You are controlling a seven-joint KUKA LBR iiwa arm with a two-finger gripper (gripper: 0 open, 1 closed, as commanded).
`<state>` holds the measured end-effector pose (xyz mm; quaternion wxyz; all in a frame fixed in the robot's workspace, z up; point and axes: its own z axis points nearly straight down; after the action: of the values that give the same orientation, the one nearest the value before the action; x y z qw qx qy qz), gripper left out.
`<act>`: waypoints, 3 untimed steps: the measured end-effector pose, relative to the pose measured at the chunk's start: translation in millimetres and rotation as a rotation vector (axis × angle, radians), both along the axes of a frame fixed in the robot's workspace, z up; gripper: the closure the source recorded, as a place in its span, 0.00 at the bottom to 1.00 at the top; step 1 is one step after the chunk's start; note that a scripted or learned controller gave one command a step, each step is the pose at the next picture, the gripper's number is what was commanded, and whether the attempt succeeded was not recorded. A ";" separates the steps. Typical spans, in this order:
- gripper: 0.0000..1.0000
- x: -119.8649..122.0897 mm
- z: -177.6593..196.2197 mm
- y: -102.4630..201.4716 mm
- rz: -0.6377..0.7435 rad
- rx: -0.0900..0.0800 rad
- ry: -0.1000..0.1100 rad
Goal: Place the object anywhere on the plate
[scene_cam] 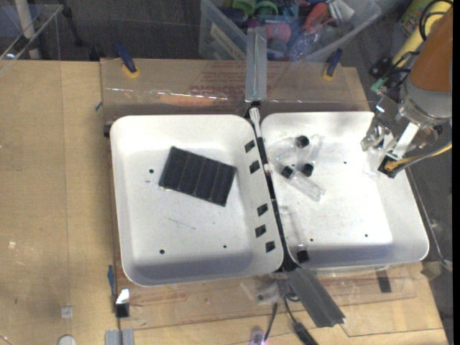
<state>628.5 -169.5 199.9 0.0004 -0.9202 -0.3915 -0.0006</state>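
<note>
While I hang over the right bin's (402, 214) far right edge, my gripper (384, 157) shows nothing clearly between its fingers; how wide they stand I cannot tell | well left of my fingers, same bin: clear plastic object (300, 165) with black caps, lying flat | farther left, left bin (144, 250): dark ribbed rectangular plate (197, 176)

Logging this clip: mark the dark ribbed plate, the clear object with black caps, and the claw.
dark ribbed plate (198, 176), camera view, middle of its top face
clear object with black caps (302, 172), camera view, clear body between the caps
claw (383, 149), camera view, between its fingertips
</note>
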 end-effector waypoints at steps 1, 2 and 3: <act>1.00 -18.1 62.2 -6.7 -0.277 -0.001 0.002; 1.00 2.2 23.1 -21.7 -0.236 0.000 0.006; 1.00 -30.6 73.8 -23.4 -0.333 -0.001 0.002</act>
<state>597.9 -192.8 273.6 0.0002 -0.9723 -0.2336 0.0004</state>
